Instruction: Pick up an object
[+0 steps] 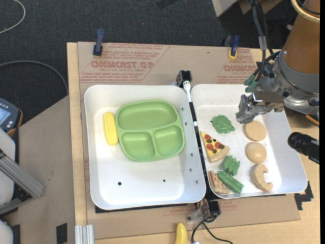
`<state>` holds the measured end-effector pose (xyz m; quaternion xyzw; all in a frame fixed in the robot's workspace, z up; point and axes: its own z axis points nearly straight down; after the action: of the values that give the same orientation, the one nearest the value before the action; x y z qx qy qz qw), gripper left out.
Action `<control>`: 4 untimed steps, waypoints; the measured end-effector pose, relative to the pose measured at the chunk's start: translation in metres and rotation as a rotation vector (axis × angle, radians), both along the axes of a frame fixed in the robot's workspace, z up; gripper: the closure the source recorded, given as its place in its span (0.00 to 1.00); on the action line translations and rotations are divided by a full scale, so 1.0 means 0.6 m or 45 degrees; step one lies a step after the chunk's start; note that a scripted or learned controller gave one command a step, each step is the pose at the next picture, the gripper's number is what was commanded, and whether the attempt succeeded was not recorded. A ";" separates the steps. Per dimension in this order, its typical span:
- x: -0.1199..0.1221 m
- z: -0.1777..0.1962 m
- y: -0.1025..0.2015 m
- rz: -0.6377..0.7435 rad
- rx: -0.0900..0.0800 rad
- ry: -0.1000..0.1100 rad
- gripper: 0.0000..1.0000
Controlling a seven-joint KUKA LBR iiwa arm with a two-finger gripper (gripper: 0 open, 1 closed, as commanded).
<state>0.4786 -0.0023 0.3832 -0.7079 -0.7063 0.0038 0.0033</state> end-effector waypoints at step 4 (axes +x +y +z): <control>0.198 -0.496 -0.208 0.003 0.000 -0.018 1.00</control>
<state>0.5976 -0.1270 0.0858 -0.7070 -0.7072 -0.0010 -0.0017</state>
